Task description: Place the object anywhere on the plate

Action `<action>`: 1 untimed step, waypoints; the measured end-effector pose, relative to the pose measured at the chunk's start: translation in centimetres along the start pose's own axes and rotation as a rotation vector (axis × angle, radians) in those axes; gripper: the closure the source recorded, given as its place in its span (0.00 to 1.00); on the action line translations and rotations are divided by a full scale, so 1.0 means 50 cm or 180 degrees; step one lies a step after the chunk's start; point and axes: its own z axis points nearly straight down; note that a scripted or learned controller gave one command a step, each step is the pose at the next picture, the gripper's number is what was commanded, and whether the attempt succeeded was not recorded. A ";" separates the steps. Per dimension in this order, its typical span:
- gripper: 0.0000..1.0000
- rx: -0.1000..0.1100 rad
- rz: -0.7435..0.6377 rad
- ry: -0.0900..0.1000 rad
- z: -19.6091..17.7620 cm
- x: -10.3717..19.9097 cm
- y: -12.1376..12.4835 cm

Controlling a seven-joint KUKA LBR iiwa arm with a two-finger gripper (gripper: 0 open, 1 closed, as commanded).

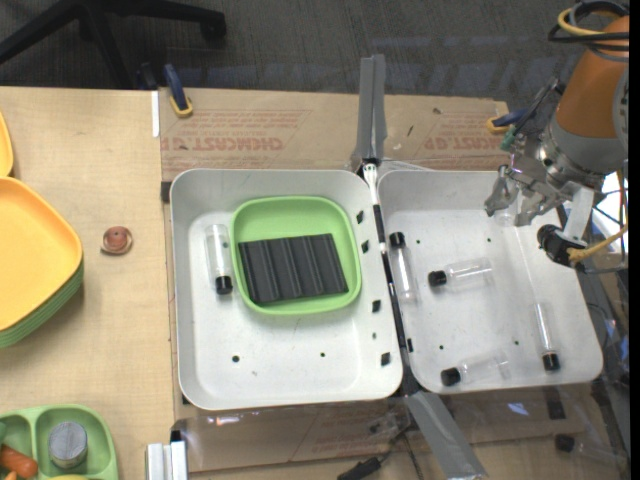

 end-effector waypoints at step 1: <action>1.00 0.0003 -0.0177 0.0003 0.055 -0.010 -0.085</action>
